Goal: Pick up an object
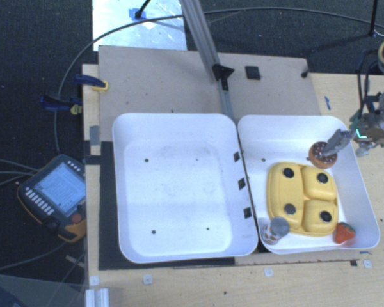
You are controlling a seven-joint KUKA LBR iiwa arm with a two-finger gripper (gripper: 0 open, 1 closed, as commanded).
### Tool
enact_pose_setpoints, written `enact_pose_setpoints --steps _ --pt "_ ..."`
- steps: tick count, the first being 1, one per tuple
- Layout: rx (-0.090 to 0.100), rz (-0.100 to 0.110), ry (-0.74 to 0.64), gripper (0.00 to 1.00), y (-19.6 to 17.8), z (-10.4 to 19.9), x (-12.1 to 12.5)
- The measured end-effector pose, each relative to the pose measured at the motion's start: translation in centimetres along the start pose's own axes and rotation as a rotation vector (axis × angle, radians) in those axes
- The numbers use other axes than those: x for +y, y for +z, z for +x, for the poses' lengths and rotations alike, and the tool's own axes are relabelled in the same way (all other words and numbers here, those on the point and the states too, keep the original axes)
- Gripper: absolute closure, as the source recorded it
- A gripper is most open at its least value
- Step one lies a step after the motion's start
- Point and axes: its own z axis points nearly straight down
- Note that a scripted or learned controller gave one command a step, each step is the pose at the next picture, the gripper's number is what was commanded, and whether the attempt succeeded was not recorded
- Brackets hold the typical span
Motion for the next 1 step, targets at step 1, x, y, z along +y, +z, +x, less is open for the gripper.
enact_pose_setpoints --steps 1 --pt "0.0 -0.001 0.0 0.0 -0.06 0.0 0.03"
